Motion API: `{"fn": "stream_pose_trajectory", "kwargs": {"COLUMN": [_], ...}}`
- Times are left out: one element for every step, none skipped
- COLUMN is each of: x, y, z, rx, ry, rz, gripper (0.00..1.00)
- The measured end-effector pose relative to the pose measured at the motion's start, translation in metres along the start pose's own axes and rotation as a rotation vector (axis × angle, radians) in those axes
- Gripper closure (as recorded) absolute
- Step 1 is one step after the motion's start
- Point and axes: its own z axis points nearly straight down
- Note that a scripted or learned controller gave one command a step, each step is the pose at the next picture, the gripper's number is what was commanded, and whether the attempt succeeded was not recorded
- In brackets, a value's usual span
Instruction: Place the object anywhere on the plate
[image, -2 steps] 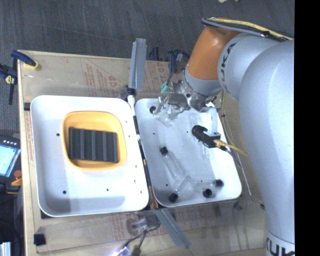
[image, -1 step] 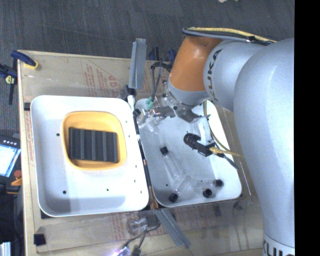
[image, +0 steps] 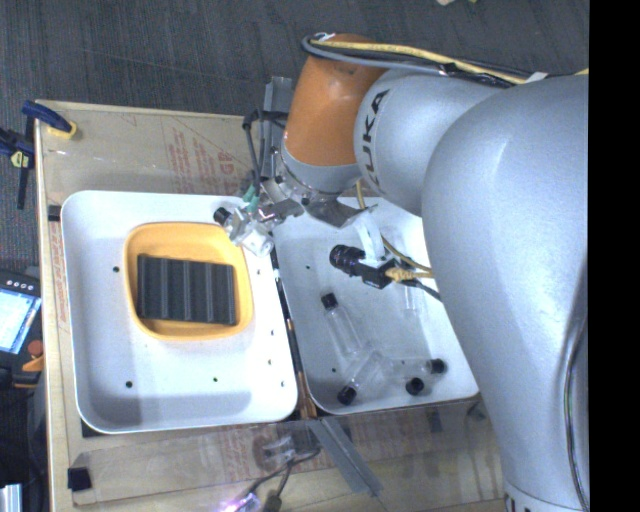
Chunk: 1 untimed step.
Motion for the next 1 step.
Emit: {"fn": "stream_pose_trajectory", "kwargs": {"x": [-0.0005], "y": [-0.0001], "z": [-0.0001], "rx": [0.0], "ry": [0.0], "rz": [0.001], "gripper": [0.0]}}
